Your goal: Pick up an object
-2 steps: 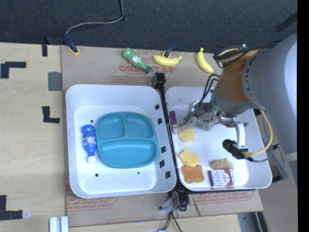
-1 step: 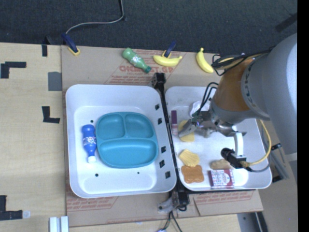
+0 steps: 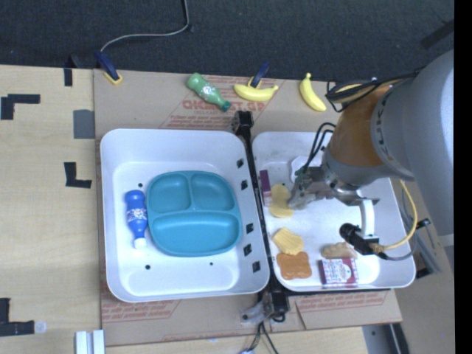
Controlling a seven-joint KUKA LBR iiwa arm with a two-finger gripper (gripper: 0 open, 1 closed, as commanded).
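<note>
My gripper (image 3: 300, 195) reaches down into the right bin (image 3: 383, 275) from the right, its tip right beside a pale yellow food piece (image 3: 279, 200) near the bin's left wall. Just below lie a yellow ridged chip (image 3: 287, 240), a brown toast slice (image 3: 294, 265), a tan lump (image 3: 338, 250) and a red-and-white packet (image 3: 338, 272). In the left bin (image 3: 118, 198) rest a blue divided plate (image 3: 195, 212) and a blue bottle (image 3: 136, 217).
Behind the bins on the cardboard lie a green bottle (image 3: 208, 91) and two yellow bananas (image 3: 255, 91) (image 3: 312, 94). A black divider (image 3: 253, 190) runs between the bins. A small purple item (image 3: 264, 179) sits by the right bin's left wall.
</note>
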